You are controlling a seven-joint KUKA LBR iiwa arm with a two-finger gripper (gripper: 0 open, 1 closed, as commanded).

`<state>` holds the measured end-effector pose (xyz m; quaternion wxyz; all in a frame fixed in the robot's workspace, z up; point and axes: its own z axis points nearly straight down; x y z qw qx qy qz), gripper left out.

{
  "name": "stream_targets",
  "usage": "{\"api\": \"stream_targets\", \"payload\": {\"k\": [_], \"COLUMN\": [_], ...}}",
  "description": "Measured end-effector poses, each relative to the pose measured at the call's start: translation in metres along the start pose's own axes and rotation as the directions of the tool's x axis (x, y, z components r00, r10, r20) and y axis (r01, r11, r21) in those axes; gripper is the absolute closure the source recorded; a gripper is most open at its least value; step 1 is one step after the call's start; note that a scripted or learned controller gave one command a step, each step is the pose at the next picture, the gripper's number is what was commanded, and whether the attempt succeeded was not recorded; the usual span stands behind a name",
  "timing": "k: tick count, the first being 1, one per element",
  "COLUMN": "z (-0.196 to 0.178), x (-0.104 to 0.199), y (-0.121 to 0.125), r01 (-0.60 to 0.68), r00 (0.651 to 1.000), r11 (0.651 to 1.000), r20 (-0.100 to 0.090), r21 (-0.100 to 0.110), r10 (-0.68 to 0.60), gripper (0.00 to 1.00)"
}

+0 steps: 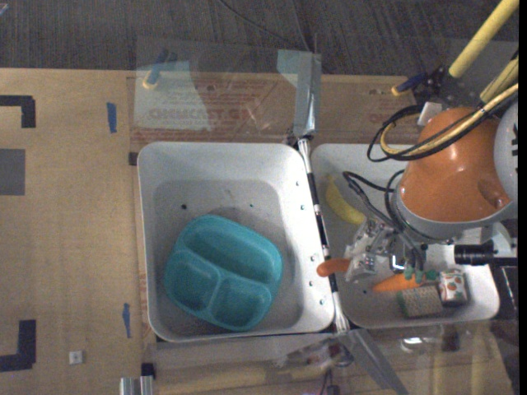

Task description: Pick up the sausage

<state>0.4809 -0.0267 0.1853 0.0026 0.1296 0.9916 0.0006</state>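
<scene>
The sausage [331, 266] is a short orange-red piece lying against the left wall of the right bin [486, 309]. My gripper [368, 256] hangs low over that bin, just right of the sausage's right end. The arm's orange band [453, 167] and its cables hide much of the bin's middle. I cannot tell whether the gripper touches the sausage.
In the right bin lie a yellow banana [342, 202] at the back left, an orange carrot [395, 283], a grey sponge [420, 302] and a small carton [452, 287] at the front. The left bin [152, 220] holds a teal divided plate [222, 270].
</scene>
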Motion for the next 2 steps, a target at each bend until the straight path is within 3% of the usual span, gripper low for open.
{"api": "stream_targets", "payload": {"k": [1,2], "z": [-0.029,0.001], "x": [-0.039,-0.029], "y": [0.029,0.087], "r01": [0.023,-0.146], "r00": [1.0,0.989], "r11": [1.0,0.989], "r20": [0.001,-0.004], "r21": [-0.001,0.001], "r10": [-0.023,0.146], "gripper": [1.0,1.0]}}
